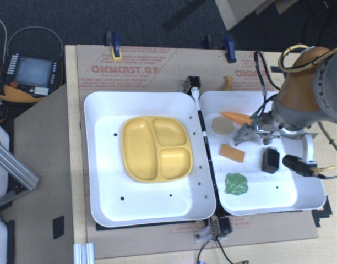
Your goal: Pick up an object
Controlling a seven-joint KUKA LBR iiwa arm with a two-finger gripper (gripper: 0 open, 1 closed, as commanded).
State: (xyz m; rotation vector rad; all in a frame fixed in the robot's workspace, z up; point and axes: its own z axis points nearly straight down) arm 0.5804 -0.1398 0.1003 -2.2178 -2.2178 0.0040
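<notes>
Robotics lab, not a home or shop. Evidence: a grey industrial arm with an orange band reaches over a worktop of printed protective board held down by blue clamps, with two white bins fixed side by side on it. A handheld control pendant with a screen and looped cable lies on the dark carpet at left, beside aluminium framing.
</notes>
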